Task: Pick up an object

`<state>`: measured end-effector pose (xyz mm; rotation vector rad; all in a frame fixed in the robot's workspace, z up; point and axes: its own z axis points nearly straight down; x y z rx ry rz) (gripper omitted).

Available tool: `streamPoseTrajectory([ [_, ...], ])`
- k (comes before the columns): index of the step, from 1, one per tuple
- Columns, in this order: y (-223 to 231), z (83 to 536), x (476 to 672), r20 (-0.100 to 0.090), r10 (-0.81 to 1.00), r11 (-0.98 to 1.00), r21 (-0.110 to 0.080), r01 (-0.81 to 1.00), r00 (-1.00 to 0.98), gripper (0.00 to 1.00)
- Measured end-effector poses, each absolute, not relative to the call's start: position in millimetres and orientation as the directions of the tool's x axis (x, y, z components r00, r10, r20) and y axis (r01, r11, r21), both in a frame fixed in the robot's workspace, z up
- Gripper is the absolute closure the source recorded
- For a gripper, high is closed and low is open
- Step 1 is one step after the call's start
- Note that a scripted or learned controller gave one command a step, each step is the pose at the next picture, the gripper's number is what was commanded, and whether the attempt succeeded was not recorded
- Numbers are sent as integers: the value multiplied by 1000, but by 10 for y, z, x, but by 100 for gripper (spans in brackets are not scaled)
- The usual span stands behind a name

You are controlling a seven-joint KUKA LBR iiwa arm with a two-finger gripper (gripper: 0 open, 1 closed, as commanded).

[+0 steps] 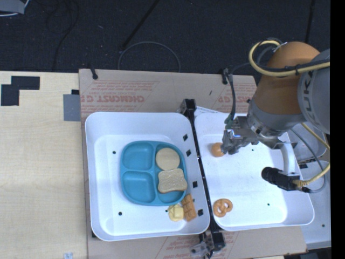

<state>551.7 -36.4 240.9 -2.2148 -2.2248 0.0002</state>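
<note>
Two white bins sat on the desk. My pincer (pixel 233 143) hung low in the right bin (pixel 269 209) — just beside a small orange ball (pixel 216 150). Its opening: I cannot tell. A pretzel (pixel 222 206) lay apart, nearer the front.

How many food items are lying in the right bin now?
2. A small orange piece lies near the right bin's left wall, beside the end effector. A pretzel lies near its front edge. The arm may hide others.
</note>
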Motion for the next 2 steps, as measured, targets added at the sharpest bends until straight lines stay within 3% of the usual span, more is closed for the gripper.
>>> streamPoseTrajectory([
  [1,88,2354,5751,2,1000,4,-3,1000,-4,100],
  [2,685,2276,5843,1,1000,4,-3,1000,-4,100],
])
